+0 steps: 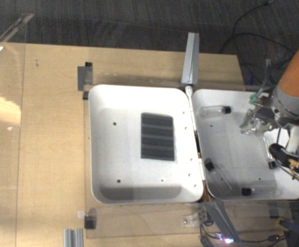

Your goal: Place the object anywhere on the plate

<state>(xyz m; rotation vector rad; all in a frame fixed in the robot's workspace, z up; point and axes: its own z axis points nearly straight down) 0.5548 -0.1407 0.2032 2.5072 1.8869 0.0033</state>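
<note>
A dark grey ribbed rectangular plate (157, 136) is seen at the left white bin's (103, 138) centre. The metal two-finger gripper (253, 121) is held over the right bin (231, 158), at the frame's right; whether it is clenched cannot be told.

I am logging the surroundings: dark grey ribbed carpet floor (113, 9) is running along the top; a pale wooden bench top (41, 153) is spreading beneath; a clear acrylic sheet (2, 86) is catching bright glare at left; black cables (252, 32) are trailing at upper right.
</note>
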